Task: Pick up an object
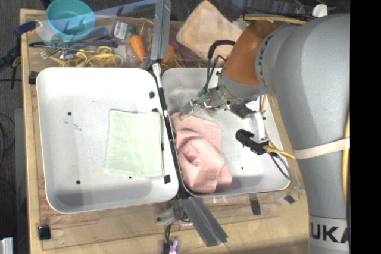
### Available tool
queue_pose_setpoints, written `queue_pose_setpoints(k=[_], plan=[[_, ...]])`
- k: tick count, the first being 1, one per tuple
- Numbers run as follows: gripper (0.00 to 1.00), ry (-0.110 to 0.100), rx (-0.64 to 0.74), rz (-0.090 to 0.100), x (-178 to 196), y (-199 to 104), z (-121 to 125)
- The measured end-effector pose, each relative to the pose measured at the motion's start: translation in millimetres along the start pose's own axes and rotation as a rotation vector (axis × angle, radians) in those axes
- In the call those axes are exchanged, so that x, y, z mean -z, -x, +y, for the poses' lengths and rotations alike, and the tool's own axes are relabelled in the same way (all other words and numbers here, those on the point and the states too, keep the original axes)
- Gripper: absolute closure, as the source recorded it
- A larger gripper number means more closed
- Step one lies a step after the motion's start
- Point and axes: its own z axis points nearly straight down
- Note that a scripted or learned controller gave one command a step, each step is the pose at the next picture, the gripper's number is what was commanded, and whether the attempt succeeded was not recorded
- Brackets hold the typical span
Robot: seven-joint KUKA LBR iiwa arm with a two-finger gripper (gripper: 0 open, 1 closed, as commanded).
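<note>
Lying crumpled in the right-hand shallow white bin point(271, 178), the soft pink cloth point(201, 153) fills the bin's near-left part, its long axis running from near to far along the divider. The jaws point(205, 102) hang just beyond the cloth's far edge, so the cloth lies toward the near side from them. How wide the jaws stand I cannot tell. I judge the coming move to be a short reach nearward and down. The pale green folded towel point(135, 143) rests in the left white bin point(59, 128).

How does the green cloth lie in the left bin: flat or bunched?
Flat: the green cloth lies smooth and rectangular, with straight edges.
</note>
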Motion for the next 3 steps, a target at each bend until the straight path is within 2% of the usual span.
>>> queue_pose_setpoints(k=[1,2,3], plan=[[0.00,0.000,0.042,0.001,0.0,5.7,-106.6],[1.00,0.001,0.050,0.000,10.1,5.2,-105.3],[0.00,0.001,0.050,0.000,10.1,5.3,-105.2]])
